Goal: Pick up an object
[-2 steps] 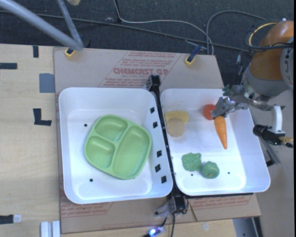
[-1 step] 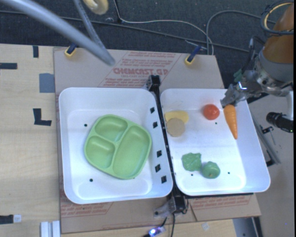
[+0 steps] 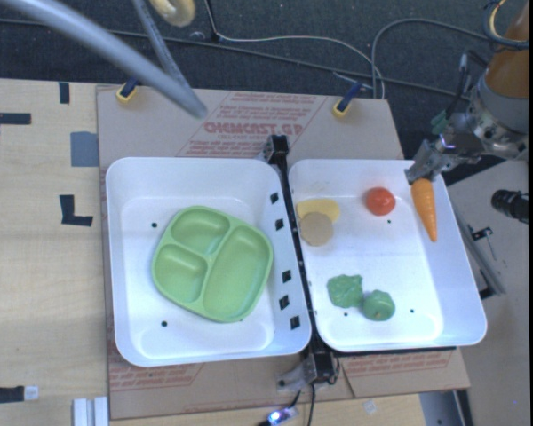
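Observation:
An orange carrot (image 3: pixel 425 208) hangs point-down over the right rim of the right bin (image 3: pixel 444 327). Its thick top end sits between the fingers of my gripper (image 3: pixel 422 172), which is shut on it. The gripper reaches in from the right, with the arm's orange band at the upper right corner. In the right bin lie a red tomato (image 3: pixel 380 201), a yellow piece (image 3: pixel 320 208) touching a tan round piece (image 3: pixel 316 230), and two green vegetables (image 3: pixel 345 289) (image 3: pixel 378 305) near the front.
The left bin (image 3: pixel 129 193) holds a green divided plate (image 3: pixel 213 263). A black divider with clips (image 3: pixel 284 238) runs between the bins. Cables and a grey bar cross the dark area behind the bench.

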{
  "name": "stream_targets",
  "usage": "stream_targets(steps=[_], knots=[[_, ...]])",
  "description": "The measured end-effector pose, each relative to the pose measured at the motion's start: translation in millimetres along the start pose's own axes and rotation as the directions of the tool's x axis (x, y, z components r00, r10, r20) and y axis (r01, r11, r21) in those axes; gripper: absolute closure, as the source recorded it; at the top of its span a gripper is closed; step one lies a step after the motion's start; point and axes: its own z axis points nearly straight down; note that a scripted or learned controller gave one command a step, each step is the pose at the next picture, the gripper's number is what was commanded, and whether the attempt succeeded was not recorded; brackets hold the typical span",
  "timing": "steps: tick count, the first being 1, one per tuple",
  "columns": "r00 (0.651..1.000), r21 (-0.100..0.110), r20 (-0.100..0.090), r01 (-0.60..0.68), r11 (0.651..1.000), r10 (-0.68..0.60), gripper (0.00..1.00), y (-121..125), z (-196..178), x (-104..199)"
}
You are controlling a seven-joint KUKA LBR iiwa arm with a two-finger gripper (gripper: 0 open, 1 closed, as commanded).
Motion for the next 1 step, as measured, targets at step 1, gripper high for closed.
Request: stream_targets(steps=[1], knots=[[1.0,0.003,-0.001,0.004,1.0,-0.004,1.0,4.6,1.1,53.6]])
